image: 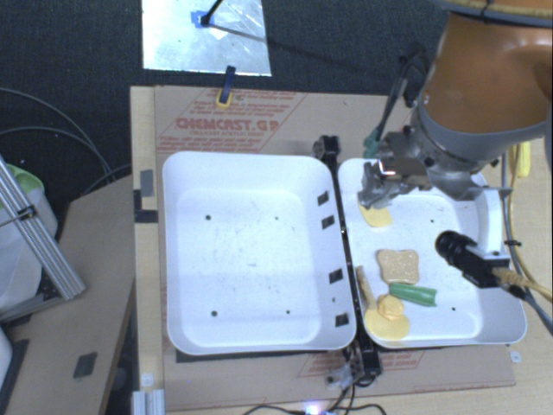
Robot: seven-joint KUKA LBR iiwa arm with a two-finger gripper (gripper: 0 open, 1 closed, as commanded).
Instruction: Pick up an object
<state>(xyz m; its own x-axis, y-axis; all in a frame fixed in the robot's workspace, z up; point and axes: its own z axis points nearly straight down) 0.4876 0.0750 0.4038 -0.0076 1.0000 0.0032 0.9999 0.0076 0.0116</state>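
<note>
My gripper [374,194] hangs low over the far left part of the right bin [497,318], directly above a pale yellow piece [377,218] that lies just under its tip. A toast-like tan slice [398,266] lies in the middle of that bin. A green pod [412,294] sits in front of it, and a yellow round piece [387,320] rests at the near left corner. A thin tan stick [364,285] lies along the bin's left wall. Nothing shows between the fingers.
The left bin [186,318] stands beside the right one, with black clips [329,223] along the shared wall. A black cylinder [465,258] on the arm overhangs the right bin's right side. The large orange arm body [492,67] covers the far right.
</note>
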